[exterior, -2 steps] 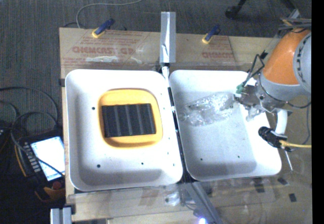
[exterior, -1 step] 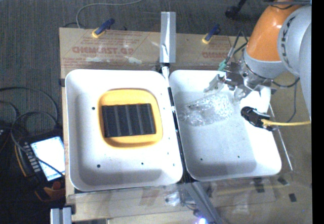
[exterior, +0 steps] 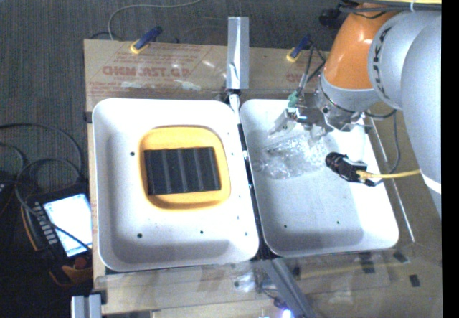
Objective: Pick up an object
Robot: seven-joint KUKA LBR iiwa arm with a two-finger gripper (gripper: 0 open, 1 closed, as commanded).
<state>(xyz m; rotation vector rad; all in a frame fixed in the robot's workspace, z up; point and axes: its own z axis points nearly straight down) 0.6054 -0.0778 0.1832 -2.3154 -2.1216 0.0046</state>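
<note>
- Bench (exterior: 143, 71): brown board with faded red lettering. It carries both bins and fills the middle of the view.
- My arm (exterior: 401, 58): grey, with an orange band (exterior: 351, 51). It comes in from three o'clock and fills the upper right corner.
- Left bin (exterior: 115, 237): white and shallow, at nine o'clock from the view's centre.
- Right bin (exterior: 344, 230): white and shallow, at three o'clock from centre. Its long edge lies against the left bin's.
- Yellow tray (exterior: 154, 143): a rounded rectangle lying flat in the middle of the left bin, apart from every wall.
- Dark panel (exterior: 181, 171): black and ribbed, set inside the yellow tray with the yellow rim showing all round it.
- Clear plastic (exterior: 287, 160): a crumpled, see-through piece in the right bin, towards that bin's ten o'clock corner and near the wall it shares with the left bin.
- Metal bar (exterior: 237, 51): silvery, at twelve o'clock, running down to where the two bins meet.
- My gripper (exterior: 295, 117): at the twelve o'clock edge of the clear plastic, in the right bin's eleven o'clock part. I cannot tell how far open it is, whether it touches the plastic, or whether it has hold of anything.
- Blue clamps: one at eleven o'clock (exterior: 145, 38) and one at one o'clock (exterior: 301, 46), both on the bench's far edge.
</note>
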